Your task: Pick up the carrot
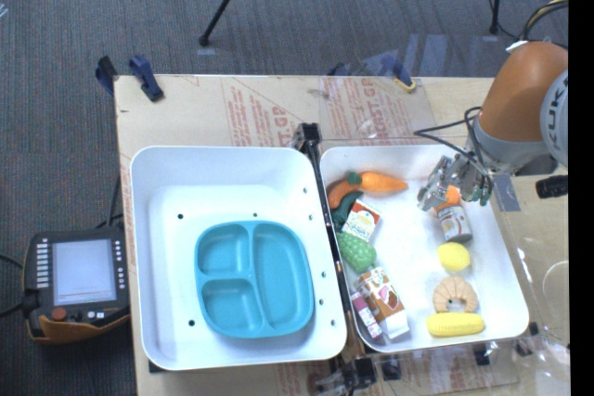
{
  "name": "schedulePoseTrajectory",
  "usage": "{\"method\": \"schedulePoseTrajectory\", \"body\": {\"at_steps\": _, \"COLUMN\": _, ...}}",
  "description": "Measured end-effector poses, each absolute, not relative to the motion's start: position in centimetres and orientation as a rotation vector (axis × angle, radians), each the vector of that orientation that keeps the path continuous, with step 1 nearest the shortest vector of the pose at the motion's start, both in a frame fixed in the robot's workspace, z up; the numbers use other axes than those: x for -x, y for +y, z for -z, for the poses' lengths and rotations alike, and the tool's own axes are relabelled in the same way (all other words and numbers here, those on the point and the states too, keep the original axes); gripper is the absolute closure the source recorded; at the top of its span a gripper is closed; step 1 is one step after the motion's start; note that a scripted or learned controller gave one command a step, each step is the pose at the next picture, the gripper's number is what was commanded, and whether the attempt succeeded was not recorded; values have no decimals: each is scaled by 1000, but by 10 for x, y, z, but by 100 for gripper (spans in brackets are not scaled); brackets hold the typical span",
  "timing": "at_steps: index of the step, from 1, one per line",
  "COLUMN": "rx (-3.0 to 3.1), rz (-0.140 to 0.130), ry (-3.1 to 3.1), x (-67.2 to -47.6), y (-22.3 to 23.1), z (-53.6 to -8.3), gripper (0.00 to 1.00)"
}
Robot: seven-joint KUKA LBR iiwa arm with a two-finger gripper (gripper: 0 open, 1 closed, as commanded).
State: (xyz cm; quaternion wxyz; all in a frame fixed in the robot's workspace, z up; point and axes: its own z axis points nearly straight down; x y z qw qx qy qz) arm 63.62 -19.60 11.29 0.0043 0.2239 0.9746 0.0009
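So here's where I'm at with the carrot pick. The carrot [382, 183] is lying flat near the 11 o'clock corner of the right bin [408, 241], long axis running roughly 9-to-3, with the pointed tip aimed toward 3 o'clock and the fat end with the green top toward 9. That leafy end sits right up against the bin's left wall, just beside a small snack box [362, 223] at its 6 o'clock.

The gripper [452, 184] hangs over the same bin, at the carrot's 3 o'clock and near it, with a clear gap between them. So the whole move comes down to a short slide toward 9 o'clock and then down. Only one arm on this rig, so no choice to make there.

Can't tell what the claw is doing. It's a tangle of metal and cable from this angle, and there's a bit of orange by it that might belong to the little bottle [453, 222] sitting at its 6 o'clock. Not calling that a grab of anything.

My guess is I'd want the closing direction set along 12-to-6, across the carrot's body, and come down mid-body rather than on the thin tip. The snack box underneath is the crowding risk.
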Motion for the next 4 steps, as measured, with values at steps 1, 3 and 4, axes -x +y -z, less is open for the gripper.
{"method": "schedulePoseTrajectory", "body": {"at_steps": 1, "rx": -733, "rz": -5, "ry": 3040, "x": -620, "y": -142, "z": -201, "gripper": 100}}
{"method": "schedulePoseTrajectory", "body": {"at_steps": 3, "rx": -753, "rz": 0, "ry": 3057, "x": -593, "y": -126, "z": -101, "gripper": 100}}
{"method": "schedulePoseTrajectory", "body": {"at_steps": 4, "rx": -749, "rz": -2, "ry": 3051, "x": -595, "y": -126, "z": -104, "gripper": 0}}
